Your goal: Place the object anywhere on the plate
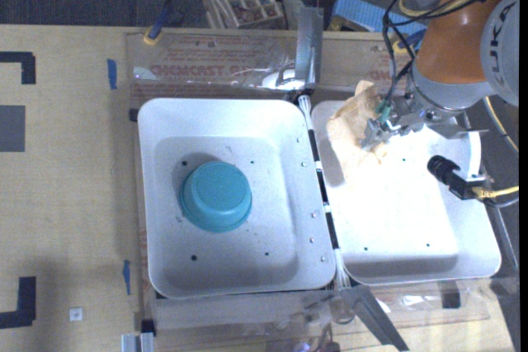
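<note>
Bench (74, 202): a big light wooden top with two white bins on it, side by side.
Left bin (165, 128): a shallow white tray with little dark dots on its floor. It touches the right bin along the middle.
Right bin (412, 243): a shallow white tray, very bright in the light. The arm hangs over its far end.
Arm (470, 21): grey with an orange band. It comes in from the right and reaches down to the far part of the right bin.
Plate (216, 195): a round blue-green dish, sitting in the left bin, a bit left of the middle. It may be upside down; I cannot tell for sure.
Object (353, 121): a pale tan, crumpled thing in the far left corner of the right bin, well apart from the plate. The glare makes its shape hard to see.
Gripper (378, 133): it sits right at the near right edge of the tan object. Whether it is squeezing the object or has let go, I cannot tell.
</note>
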Motion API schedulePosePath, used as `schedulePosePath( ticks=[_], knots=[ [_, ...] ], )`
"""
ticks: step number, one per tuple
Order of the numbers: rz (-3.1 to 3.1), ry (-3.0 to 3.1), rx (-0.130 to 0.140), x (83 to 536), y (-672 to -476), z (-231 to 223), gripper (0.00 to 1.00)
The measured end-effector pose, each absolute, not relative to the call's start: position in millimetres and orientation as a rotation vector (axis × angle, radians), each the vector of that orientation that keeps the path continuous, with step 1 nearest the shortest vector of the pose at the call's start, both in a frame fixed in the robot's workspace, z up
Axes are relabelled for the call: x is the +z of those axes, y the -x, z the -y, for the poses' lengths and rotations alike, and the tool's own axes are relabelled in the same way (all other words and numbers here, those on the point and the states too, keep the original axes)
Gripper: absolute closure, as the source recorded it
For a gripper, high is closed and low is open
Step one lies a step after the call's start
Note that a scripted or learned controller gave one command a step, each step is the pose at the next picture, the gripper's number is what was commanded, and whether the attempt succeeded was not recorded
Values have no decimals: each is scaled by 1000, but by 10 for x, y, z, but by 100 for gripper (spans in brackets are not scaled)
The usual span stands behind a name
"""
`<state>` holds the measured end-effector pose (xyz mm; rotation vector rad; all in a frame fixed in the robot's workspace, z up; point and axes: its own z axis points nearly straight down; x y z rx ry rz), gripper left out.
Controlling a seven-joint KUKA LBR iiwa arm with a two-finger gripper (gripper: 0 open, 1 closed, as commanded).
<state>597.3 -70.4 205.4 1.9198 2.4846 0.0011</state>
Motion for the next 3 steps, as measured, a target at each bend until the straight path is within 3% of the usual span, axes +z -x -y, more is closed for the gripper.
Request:
schedulePosePath(
  ticks=[1, 3],
  knots=[
    [-2483, -1918, 2, 2249, -5983, 709, 100],
    [-3036, -807, 1, 2385, -5700, -207, 100]
  ],
)
